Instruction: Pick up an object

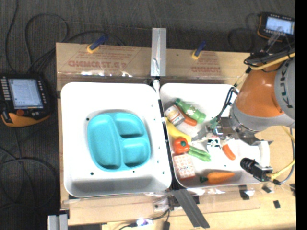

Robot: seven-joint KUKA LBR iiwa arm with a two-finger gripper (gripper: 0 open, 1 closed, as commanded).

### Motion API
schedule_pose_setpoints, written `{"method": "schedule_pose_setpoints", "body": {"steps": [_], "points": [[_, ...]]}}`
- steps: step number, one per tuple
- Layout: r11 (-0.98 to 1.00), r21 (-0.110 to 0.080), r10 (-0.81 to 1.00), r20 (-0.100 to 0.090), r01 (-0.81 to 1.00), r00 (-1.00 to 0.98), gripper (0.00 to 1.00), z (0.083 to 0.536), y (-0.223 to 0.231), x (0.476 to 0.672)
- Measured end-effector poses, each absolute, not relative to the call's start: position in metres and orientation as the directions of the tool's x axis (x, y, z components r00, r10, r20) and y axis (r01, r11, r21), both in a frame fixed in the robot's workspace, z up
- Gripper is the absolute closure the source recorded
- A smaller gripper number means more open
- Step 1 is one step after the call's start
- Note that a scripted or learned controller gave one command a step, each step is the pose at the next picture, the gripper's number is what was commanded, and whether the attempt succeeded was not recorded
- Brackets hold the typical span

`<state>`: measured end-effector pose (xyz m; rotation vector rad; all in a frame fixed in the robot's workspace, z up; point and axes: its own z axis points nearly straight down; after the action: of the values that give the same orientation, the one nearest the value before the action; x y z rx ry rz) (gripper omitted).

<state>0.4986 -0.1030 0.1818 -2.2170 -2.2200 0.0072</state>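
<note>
objects: a heap of toy food lies in the right bin (249,92), mostly along its left half and near edge.
green bottle (190,110): lying tilted near the far left of that bin, a small jar with an orange label (173,115) just beside it.
tomato (181,145): orange-red, mid left, touching a yellow banana (171,130) and a green pea pod (199,153).
carrot (220,177): lying along the near wall, with a pale waffle-like block (184,166) to its left.
small orange piece (229,151): near the middle of the bin, just below the pincer.
pincer (215,135): down inside the right bin over its middle, amid the toys; from where i stand i can't tell how far open it is or whether anything is in it.
arm (261,102): grey with an orange band, reaching in from the right over the bin's right side.
left bin (76,99): holds a blue divided plate (119,139).
tabletop (120,61): brown board under both bins.
</note>
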Motion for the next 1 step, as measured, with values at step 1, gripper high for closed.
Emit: {"method": "schedule_pose_setpoints", "body": {"steps": [1], "points": [[-0.002,0.011,1.000,-0.003,1.000,0.002,0.00,0.1248,-0.1508,0.5417]]}}
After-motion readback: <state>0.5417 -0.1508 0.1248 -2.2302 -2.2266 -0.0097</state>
